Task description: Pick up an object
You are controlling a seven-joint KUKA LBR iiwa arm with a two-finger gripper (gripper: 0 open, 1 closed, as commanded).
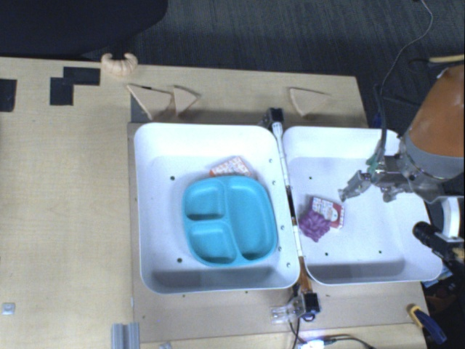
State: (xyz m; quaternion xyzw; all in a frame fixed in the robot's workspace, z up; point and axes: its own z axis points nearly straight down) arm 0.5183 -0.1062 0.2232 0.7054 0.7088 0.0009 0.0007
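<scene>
On the left, a shallow white plastic bin [156, 217] is seen on the pale wooden bench [65, 217]. A turquoise plastic plate with three compartments [229, 220] is laid flat in the middle of this bin. A small packet patterned in red and white [231, 167] is tucked at the plate's far edge, partly hidden under it.

Across the divider, a second shallow white bin [363, 267] is set just beside the first. A small purple object with a red-and-white wrapper [320, 218] is found on this bin's floor, near its left wall; its exact nature cannot be made out.

Further right, the grey two-finger gripper [352, 188] is held over the right bin, up and to the right of the purple object and apart from it. Nothing is seen between its tips, but whether they are spread or closed cannot be told. Behind it, the arm's orange band [442, 118] is seen at the right edge.
</scene>
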